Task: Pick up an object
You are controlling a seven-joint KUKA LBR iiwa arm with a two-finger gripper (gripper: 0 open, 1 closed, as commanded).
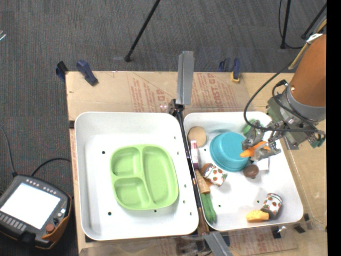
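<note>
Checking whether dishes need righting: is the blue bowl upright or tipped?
Tipped. The blue bowl in the right bin shows its inside slanted toward the camera, rim not level.

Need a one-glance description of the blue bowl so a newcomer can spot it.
Look at the right-hand bin, the one crowded with small objects. In its upper middle lies the blue bowl, tilted, just left of the gripper. It is the biggest thing in that bin and the only turquoise-blue one; a tan egg-shaped object sits to its left.
</note>
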